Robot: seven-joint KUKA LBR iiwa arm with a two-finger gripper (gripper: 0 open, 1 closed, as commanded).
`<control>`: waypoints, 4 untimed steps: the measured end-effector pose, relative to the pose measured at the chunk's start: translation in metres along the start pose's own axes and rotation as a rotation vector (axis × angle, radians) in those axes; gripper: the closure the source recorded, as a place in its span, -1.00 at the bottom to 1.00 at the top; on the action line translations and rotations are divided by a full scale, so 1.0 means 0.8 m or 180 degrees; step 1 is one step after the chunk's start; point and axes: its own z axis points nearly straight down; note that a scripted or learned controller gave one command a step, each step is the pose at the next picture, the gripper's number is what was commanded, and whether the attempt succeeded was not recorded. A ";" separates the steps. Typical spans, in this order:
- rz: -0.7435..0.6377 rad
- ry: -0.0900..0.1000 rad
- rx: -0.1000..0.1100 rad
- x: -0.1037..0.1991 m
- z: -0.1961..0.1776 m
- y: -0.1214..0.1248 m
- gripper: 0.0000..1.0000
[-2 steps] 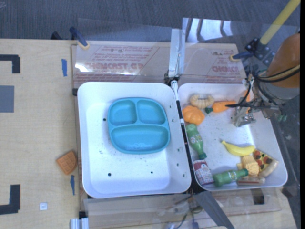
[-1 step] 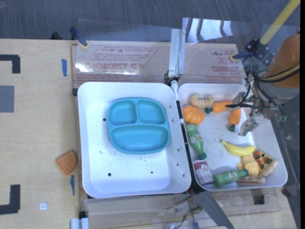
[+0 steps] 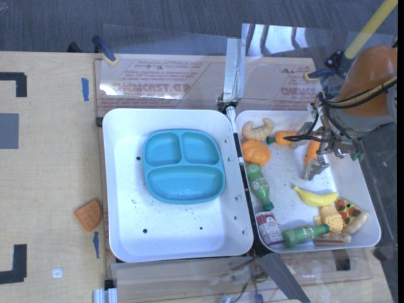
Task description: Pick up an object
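Note:
My gripper (image 3: 317,161) hangs low over the upper middle of the right bin (image 3: 365,202), below the arm's orange band. An orange carrot (image 3: 287,137) with a green top lies just to its left, and an orange piece (image 3: 312,150) sits right against the gripper; whether it is held is unclear. Just below the gripper lies a yellow banana (image 3: 315,197). An orange pepper (image 3: 255,152) and a tan croissant-like piece (image 3: 259,129) are at the bin's upper left.
The right bin also holds a green bottle (image 3: 259,185), a second green bottle (image 3: 306,233), a red-and-white can (image 3: 269,226) and a pizza slice (image 3: 344,216). The left bin (image 3: 120,188) holds a blue divided plate (image 3: 184,166). A waffle (image 3: 88,214) lies on the bench.

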 end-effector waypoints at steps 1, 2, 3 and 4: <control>-0.0004 -0.0048 0.0014 -0.006 -0.018 0.000 1.00; -0.0004 -0.0041 0.0012 -0.005 -0.017 0.001 -1.00; 0.0128 0.0153 0.0018 -0.035 -0.002 0.019 -1.00; 0.0134 0.0011 0.0032 -0.047 -0.020 0.021 1.00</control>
